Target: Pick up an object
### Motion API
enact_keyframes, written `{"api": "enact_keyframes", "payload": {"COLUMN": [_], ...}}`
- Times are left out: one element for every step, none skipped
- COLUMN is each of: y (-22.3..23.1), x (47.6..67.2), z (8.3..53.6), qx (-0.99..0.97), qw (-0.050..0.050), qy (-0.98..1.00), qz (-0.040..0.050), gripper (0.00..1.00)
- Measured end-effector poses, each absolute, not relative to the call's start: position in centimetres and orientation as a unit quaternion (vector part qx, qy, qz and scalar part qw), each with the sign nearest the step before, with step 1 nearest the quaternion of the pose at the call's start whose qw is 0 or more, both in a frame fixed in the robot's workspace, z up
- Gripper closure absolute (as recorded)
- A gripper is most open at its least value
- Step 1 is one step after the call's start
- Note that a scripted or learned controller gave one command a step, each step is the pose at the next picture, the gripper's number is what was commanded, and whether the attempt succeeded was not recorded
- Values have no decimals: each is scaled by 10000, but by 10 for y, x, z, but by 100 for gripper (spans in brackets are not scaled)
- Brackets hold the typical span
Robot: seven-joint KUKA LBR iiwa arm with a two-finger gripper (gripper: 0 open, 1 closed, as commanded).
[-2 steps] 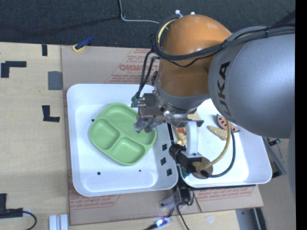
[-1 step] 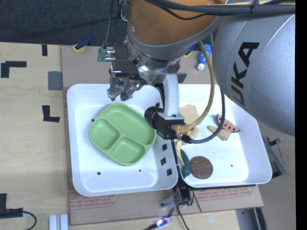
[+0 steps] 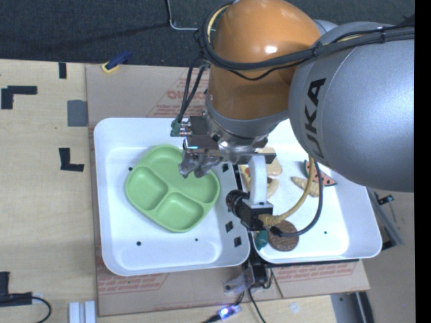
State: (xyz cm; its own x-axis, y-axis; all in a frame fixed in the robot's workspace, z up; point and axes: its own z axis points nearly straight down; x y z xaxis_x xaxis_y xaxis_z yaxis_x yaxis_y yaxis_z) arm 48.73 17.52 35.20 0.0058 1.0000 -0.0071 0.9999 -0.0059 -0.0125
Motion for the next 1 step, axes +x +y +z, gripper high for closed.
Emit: {"api": "enact_keyframes", "payload": {"y": [48], "x": [484], "z": [419], "qx": [-7111], "qw": [-27], "qy": [-7030], "qz": [-12], "gripper": [100]}}
